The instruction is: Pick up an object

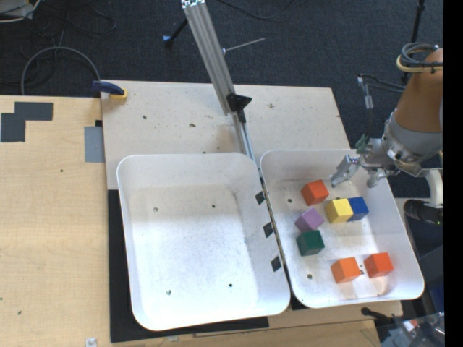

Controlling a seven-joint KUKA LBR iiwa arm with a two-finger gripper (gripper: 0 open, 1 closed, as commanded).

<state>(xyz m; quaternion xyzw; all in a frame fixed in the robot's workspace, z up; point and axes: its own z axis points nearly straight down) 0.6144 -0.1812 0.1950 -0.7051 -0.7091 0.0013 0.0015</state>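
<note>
Pale tabletop carries both bins; nearest me in the right bin lie two orange cubes, then a green cube, purple cube, yellow cube and blue cube. Farther back sits another orange cube, just below my tool, whose fingers look spread with nothing between. I judge this the approach: next I'd lower over that cube and close.

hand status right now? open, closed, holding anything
hand: open, fingers spread, holding nothing; it sits above the right bin's far edge, up and right of the orange-red cube.
</note>
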